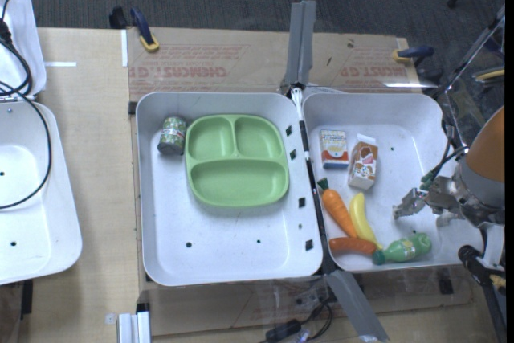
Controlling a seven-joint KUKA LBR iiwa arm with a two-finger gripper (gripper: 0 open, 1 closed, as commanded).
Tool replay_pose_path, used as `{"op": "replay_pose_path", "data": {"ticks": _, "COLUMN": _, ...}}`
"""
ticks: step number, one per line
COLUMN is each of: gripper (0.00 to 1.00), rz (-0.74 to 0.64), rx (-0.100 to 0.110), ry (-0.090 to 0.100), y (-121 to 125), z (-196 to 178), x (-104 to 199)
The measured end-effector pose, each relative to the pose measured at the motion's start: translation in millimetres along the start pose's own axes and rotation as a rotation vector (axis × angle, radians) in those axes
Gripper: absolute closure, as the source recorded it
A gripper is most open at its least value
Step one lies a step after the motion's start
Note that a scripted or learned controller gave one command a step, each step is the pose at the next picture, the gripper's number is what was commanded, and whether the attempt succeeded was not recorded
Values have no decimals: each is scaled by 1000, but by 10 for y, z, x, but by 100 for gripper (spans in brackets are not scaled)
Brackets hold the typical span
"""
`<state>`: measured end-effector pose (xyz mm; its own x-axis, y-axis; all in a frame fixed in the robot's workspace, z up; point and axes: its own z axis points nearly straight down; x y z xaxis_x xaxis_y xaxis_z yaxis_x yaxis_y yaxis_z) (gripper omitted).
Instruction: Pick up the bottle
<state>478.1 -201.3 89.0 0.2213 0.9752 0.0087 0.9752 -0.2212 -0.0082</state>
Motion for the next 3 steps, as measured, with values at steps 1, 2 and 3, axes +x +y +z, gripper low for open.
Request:
{"op": "replay_pose_path", "data": {"ticks": 1, "gripper": 0, "rz": 0, "rx": 0, "ry": 0, "y": 0, "z": 1, "x": 0}}
{"op": "replay_pose_path", "data": {"ticks": 2, "gripper": 0, "rz": 0, "rx": 0, "ry": 0, "y": 0, "z": 1, "x": 0}}
{"op": "replay_pose_path", "data": {"ticks": 3, "gripper": 0, "rz": -31, "rx": 0, "ry": -7, "y": -52, "z": 11, "x": 154}}
